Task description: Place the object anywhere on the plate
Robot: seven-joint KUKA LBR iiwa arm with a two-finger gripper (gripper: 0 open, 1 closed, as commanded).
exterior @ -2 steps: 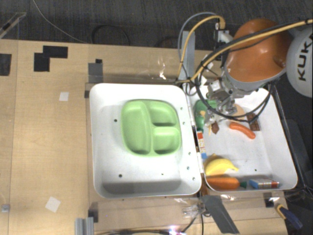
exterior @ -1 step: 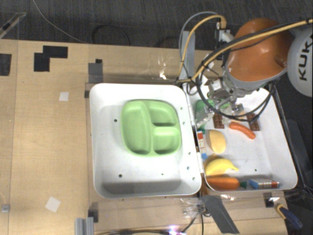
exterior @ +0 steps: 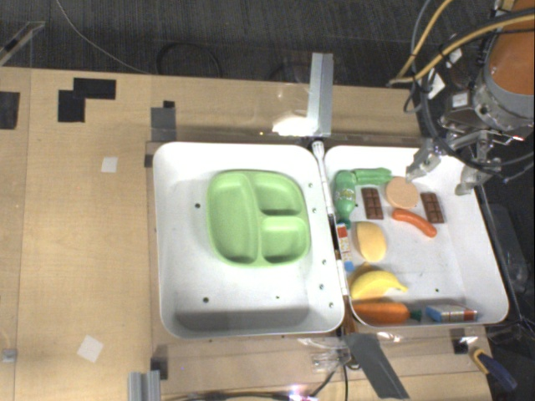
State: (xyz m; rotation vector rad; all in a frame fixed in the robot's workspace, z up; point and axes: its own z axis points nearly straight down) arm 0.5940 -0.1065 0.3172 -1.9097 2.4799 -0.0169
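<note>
From the overhead camera, here I am, my claw [exterior: 445, 170] hanging over the far edge of the right bin [exterior: 481, 261], fingers spread wide with nothing between them. Below me the bin is crowded: a round tan cookie [exterior: 402, 195] sits just under my left finger, a chocolate bar [exterior: 372, 202] beside it, another chocolate bar [exterior: 430, 207] on the other side, and an orange sausage [exterior: 415, 222] touching close by. Along the bin's left wall lies a green bottle [exterior: 347, 189]; toward the near edge sit a pale bun [exterior: 370, 241], a banana [exterior: 375, 285] and a carrot [exterior: 382, 312]. Which of these is my object I cannot say yet; all rest in the right bin. The green plate [exterior: 256, 216] waits in the middle of the left bin [exterior: 180, 249], three compartments, bare. The danger, as I judge it: things lie so tightly packed near the far edge that a descent could nudge a neighbour, catch two at once, or close on air, and flat pieces may slip free crossing the divider.
</note>
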